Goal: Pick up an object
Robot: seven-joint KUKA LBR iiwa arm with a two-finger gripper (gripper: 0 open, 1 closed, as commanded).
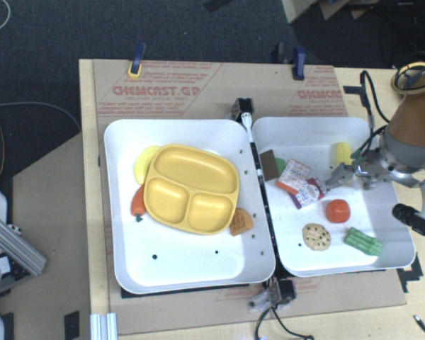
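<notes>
Nearest the camera, along the front of my right white bin (340,264), sit a round tan cookie with dark chips (316,236) and, to its right, a green ridged plastic piece (363,241) lying at a slant. Just behind and between them rests a small red tomato-like ball (338,210), apart from both.

Over in the left white bin (184,271), a yellow three-compartment plastic tray (191,188) takes up the middle. A brown waffle-shaped toy (241,222) touches its front right corner, an orange-red carrot-like piece (138,202) lies against its left side, and a pale yellow rounded item (145,163) pokes out from under its far left edge.

Farther back in the right bin, a crinkled red-and-white wrapper (299,181) lies near the centre, with a dark brown flat rectangle (269,165) just left of it by the dividing wall. A small yellow object (342,151) sits near the far part of that bin.

My gripper (338,178) hangs low over the right bin, between the yellow object and the tomato, with its tip just beside the wrapper. Whether my claw is spread or clenched I cannot tell from this angle, and nothing shows in its grasp.
</notes>
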